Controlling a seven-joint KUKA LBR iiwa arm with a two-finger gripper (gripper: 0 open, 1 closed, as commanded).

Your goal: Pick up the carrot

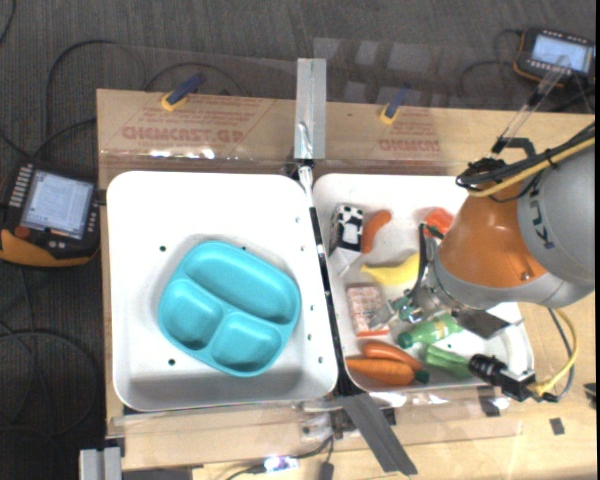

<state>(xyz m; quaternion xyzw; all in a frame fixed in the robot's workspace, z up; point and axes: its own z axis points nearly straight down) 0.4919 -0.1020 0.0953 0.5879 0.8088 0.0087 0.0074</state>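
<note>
The carrot (382, 369) is seen at six o'clock in the right bin (525, 343); the fingers' state cannot be told.

Bright, even light falls from overhead, and the two white bins (120, 298) glare almost to blankness with little surface detail. Shadows are soft and short, darkest under the arm (540, 238) at right. Focus is fair across the bench (230, 123); fine detail is slightly grainy and the dark floor is dim.
</note>
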